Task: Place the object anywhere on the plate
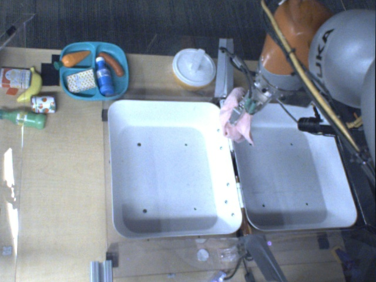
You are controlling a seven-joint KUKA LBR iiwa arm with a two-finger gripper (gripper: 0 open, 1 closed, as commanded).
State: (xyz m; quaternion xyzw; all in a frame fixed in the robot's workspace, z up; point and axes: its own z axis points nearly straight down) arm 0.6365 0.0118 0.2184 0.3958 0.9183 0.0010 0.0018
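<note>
Two shallow white bins sit side by side on a pale wooden counter [59, 187], seen from above at a slant. The left bin [170, 169] fills the near middle of the view and the right bin [294, 175] lies just beside it at 3 o'clock, their rims touching along a shared seam. Above that seam, at the far inner corner of the right bin, the claw [244, 109] of a grey arm [343, 51] with an orange band [294, 22] grips a soft pink object [235, 122], which hangs limply between the fingers and over the bin's rim. A dark cable [299, 63] runs along the arm from the band down toward 4 o'clock. Farther back, at 12 o'clock from the left bin, a round white-topped container with a yellow base [194, 68] stands on the counter. At 11 o'clock rests a blue divided plate [121, 69] bearing toy food: an orange carrot [76, 58], a sausage [113, 65] and a blue bottle [104, 77]. At the far left edge, near 9 o'clock of the plate, lie a yellow banana [32, 84], a small can [43, 104] and a green bottle [23, 119]. The pink object is well apart from the plate.
</note>
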